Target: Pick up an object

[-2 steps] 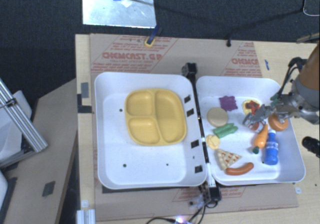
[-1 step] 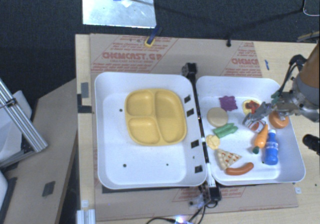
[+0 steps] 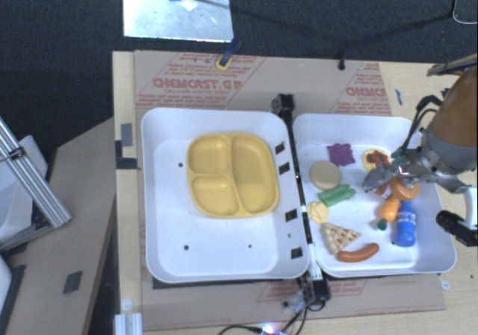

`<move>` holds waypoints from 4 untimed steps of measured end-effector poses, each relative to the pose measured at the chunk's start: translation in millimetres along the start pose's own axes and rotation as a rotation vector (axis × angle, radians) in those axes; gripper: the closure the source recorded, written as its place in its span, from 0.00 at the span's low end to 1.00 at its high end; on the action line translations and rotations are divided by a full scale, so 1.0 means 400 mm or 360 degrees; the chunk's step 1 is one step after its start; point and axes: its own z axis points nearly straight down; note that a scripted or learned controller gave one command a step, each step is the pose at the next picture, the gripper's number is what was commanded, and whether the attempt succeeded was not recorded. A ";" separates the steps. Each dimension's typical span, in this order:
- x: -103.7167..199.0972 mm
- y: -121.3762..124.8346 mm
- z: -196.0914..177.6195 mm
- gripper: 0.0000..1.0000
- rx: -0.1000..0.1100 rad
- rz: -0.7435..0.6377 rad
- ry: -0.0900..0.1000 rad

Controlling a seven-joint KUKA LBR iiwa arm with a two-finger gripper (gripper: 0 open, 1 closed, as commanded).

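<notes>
Where the arm reaches in from the right edge of the camera view, its gripper [image 3: 382, 177] hangs low over the right bin [image 3: 441, 255], among the toys at that bin's right half; whether its fingers stand apart or together cannot be told, and nothing is seen clamped between them. Just beside it lie an orange piece [image 3: 402, 191], a carrot [image 3: 388, 209] and a blue bottle [image 3: 405, 227], crowded close together with little room between them. Farther left there is more space: a purple piece [image 3: 340, 154], a tan round disc [image 3: 325, 174], a green pod [image 3: 336, 195], a small yellow piece [image 3: 318, 211], a pizza slice [image 3: 340, 236] and a sausage [image 3: 357, 253] near the front wall. The left bin [image 3: 160, 251] holds a yellow divided plate [image 3: 231, 174] at its middle, with bare white floor all round it up to the walls.
</notes>
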 end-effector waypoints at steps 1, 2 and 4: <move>-0.016 0.029 0.093 0.00 -0.0054 0.0005 -0.0027; -0.016 0.031 0.102 0.00 -0.0053 0.0004 -0.0027; -0.032 0.024 -0.041 1.00 -0.0010 0.0001 -0.0004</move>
